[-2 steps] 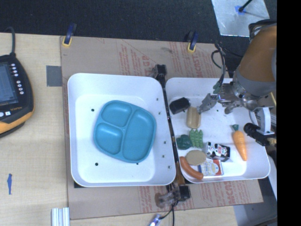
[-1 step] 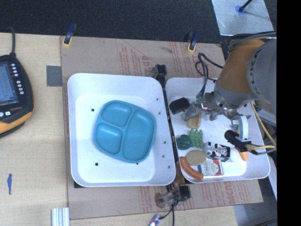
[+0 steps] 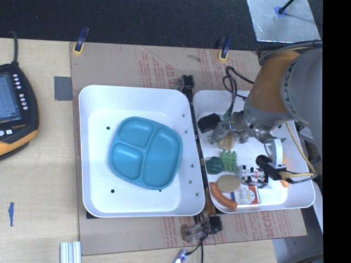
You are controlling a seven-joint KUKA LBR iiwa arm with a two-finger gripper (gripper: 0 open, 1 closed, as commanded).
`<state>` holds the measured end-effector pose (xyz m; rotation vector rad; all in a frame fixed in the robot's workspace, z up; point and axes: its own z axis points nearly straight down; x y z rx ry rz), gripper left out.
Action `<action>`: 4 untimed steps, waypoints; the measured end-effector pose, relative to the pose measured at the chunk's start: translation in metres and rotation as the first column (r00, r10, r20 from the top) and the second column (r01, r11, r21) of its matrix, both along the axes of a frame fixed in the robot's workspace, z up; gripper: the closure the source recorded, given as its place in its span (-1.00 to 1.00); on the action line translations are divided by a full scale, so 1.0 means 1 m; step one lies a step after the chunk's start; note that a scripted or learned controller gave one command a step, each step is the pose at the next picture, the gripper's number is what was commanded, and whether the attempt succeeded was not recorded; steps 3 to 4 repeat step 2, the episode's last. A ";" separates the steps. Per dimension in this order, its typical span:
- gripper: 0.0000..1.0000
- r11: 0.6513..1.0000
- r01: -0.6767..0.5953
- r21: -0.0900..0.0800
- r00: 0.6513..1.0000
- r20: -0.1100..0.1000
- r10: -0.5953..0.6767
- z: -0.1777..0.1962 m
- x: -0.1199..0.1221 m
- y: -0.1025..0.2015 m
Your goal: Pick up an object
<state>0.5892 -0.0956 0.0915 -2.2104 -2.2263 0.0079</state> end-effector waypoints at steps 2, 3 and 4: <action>1.00 1.000 0.002 0.001 1.000 0.007 -0.002 0.110 -0.035 0.049; 1.00 1.000 0.002 0.001 1.000 0.007 -0.002 0.110 -0.035 0.049; 1.00 1.000 0.002 0.001 1.000 0.007 -0.002 0.110 -0.035 0.049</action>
